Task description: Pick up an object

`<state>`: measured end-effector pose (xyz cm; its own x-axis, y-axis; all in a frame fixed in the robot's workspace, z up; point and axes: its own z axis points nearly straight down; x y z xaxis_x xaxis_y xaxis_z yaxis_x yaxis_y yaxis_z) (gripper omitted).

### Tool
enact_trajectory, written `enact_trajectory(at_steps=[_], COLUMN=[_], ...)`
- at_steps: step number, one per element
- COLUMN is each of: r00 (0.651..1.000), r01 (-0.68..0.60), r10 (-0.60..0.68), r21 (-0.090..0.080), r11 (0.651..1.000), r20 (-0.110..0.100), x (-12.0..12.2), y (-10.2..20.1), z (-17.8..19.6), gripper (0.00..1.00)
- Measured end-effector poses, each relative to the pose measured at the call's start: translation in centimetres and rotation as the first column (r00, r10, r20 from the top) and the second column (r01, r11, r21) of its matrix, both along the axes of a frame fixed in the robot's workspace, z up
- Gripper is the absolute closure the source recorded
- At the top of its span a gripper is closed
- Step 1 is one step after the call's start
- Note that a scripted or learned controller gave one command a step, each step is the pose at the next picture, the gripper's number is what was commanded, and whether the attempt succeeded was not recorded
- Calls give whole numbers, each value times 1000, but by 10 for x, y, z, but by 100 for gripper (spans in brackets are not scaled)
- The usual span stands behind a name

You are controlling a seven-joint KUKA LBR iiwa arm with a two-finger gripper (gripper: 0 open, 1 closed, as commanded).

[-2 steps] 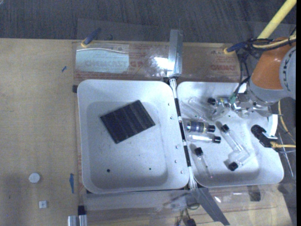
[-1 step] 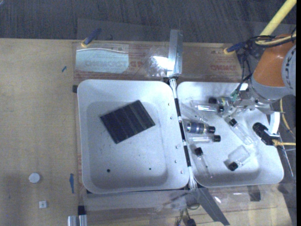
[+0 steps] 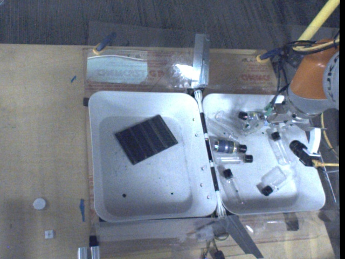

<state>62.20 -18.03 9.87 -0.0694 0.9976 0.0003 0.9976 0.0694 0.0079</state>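
**A:** What sat nearest in the right bin (image 3: pixel 318 198)?

**B:** A clear vial with a black cap (image 3: pixel 274 180), near the bin's near-right corner. Just farther and left lay two capped vials (image 3: pixel 230 151) side by side, long axes running left to right, close to the divider.

**A:** And the left bin (image 3: pixel 97 161)?

**B:** It carried only a dark ribbed sheet (image 3: pixel 146 138), lying flat and turned at a slant.

**A:** Where was the gripper (image 3: pixel 278 124)?

**B:** Over the far-right part of the right bin, below the orange band. Whether it was released or clenched, I could not tell.

**A:** So which way did a target lie?

**B:** My judgement: a small clear vial (image 3: pixel 248 117) just left of it was the closest candidate; the pair lay nearer and farther left.
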Motion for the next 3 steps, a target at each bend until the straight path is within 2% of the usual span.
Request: enact_trajectory(at_steps=[1,2,3], r00=[1000,1000,1000], r01=[13,21,13], r10=[-13,-21,-13], r21=[-3,-7,-3], r11=[1000,1000,1000], r20=[-4,12,-3], x=[8,18,26], y=[-14,-11,-6], z=[43,9,-12], gripper=[0,0,0])
